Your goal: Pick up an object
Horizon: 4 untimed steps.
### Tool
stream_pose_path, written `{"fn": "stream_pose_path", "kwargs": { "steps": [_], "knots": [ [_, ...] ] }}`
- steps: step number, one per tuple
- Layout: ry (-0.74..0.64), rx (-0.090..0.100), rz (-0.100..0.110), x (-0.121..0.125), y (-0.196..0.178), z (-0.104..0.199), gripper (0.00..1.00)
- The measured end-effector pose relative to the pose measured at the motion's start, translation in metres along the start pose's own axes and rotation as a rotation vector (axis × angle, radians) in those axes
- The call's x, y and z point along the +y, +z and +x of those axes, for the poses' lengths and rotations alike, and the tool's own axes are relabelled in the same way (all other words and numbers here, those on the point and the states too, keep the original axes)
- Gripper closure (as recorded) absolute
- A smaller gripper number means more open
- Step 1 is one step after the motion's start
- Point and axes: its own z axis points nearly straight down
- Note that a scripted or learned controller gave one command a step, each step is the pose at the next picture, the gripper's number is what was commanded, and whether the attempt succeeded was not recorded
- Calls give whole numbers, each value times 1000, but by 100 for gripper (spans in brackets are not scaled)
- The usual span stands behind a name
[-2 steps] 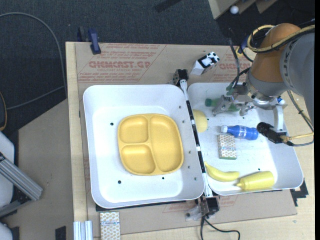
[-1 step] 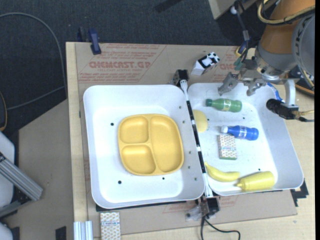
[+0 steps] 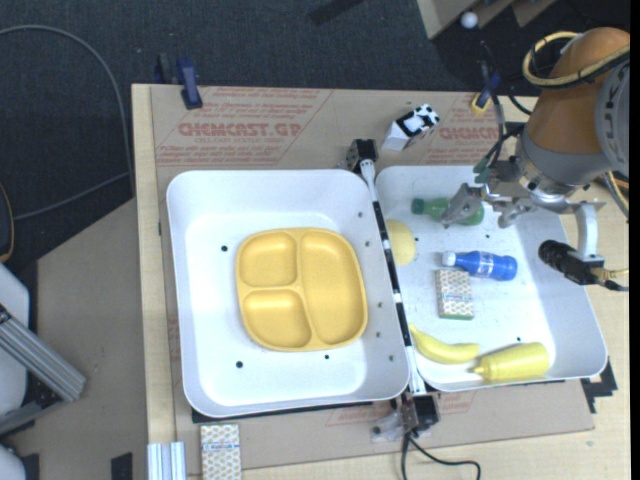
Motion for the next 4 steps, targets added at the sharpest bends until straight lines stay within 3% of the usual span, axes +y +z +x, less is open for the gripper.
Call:
{"fn": "stream_pose_path", "kwargs": {
  "steps": [1,2,3,4],
  "knots": [
    [0,1,1,-12,80,11,0],
    [0,1,0,-41,82,9,0],
    [0,1,0,-67,82,29,0],
    [1,1,-1,-67,72,29,100]
  ]
}}
